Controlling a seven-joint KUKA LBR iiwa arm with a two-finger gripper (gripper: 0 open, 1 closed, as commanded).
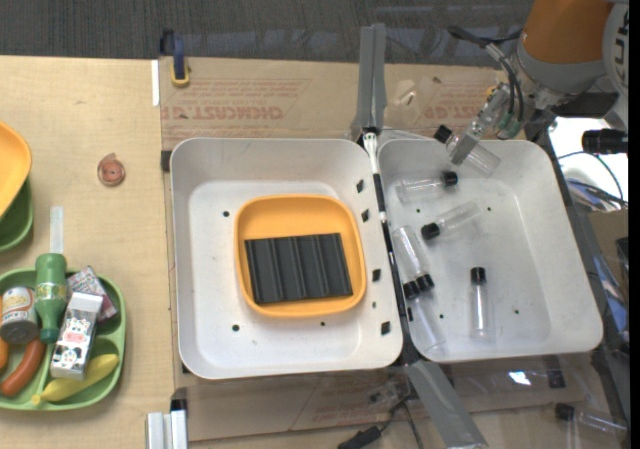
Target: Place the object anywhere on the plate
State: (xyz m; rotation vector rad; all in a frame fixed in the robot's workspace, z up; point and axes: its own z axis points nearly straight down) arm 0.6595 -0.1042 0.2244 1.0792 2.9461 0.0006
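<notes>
An orange plate (300, 217) lies in the left bin (200, 237) with a dark grey ridged block (300, 269) resting on it. My gripper (487, 133) hangs over the back edge of the right bin (560, 267), shut on a clear vial (468, 150) with a black cap. The vial is tilted and held above the bin floor. Several other clear vials with black caps lie on the right bin's floor, among them one (428, 184) just below the gripper and one (480, 299) towards the front.
A grey post (371, 77) stands at the back between the bins. Left of the bins, a green tray (100, 362) holds toy food and a green bottle (49, 289). A small pink disc (111, 170) lies on the wooden bench.
</notes>
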